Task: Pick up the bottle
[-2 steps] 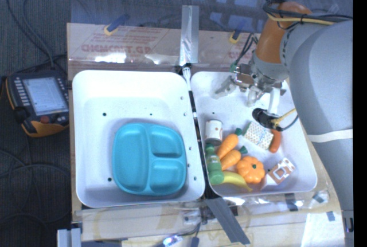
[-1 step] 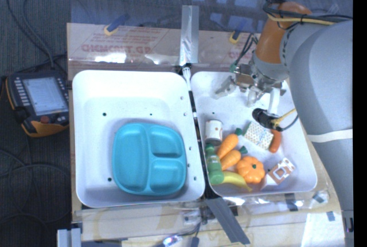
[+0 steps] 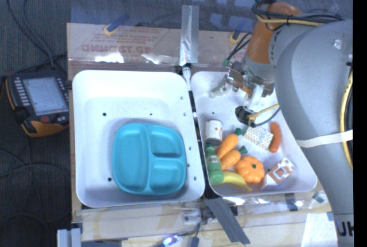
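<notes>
Gripper (image 3: 239, 86) is hovering over the right bin (image 3: 221, 109), open or closed I cannot tell; bottle (image 3: 213, 138) is lying apart, seemingly touching carrots (image 3: 230, 149).

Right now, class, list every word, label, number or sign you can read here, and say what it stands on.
None can be read for certain.
Faded red print on the brown cardboard sheet: too blurred to read.
Screen of the grey handheld control pendant: too small.
White label on the small dark bottle: too small.
Dark letters low on the grey robot arm: cut off.
</notes>
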`<move>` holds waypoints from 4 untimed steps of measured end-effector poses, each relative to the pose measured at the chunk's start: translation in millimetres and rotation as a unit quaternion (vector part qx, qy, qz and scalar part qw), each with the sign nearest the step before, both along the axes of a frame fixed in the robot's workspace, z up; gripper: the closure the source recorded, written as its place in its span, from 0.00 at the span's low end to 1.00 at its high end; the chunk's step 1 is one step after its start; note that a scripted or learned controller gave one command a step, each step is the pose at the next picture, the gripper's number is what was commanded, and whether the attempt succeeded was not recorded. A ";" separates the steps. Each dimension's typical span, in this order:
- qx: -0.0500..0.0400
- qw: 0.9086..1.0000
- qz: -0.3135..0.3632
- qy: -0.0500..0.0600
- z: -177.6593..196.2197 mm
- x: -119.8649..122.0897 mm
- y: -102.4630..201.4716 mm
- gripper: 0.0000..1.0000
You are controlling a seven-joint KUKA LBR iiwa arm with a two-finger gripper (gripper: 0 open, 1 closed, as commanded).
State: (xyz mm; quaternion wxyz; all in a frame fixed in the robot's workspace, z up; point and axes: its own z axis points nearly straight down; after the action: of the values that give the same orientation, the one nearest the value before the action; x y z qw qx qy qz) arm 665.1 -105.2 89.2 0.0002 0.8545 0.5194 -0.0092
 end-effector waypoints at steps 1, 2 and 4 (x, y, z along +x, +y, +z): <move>0.002 0.999 -0.051 -0.012 0.7 -39.9 7.4 0.00; 0.002 0.987 -0.159 -0.007 94.0 -38.7 44.7 0.00; 0.000 0.970 -0.244 -0.006 120.1 -6.1 158.1 0.00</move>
State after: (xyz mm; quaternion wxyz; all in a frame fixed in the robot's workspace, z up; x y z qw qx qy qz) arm 659.0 52.8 209.3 0.0009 0.9554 0.2953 -0.0033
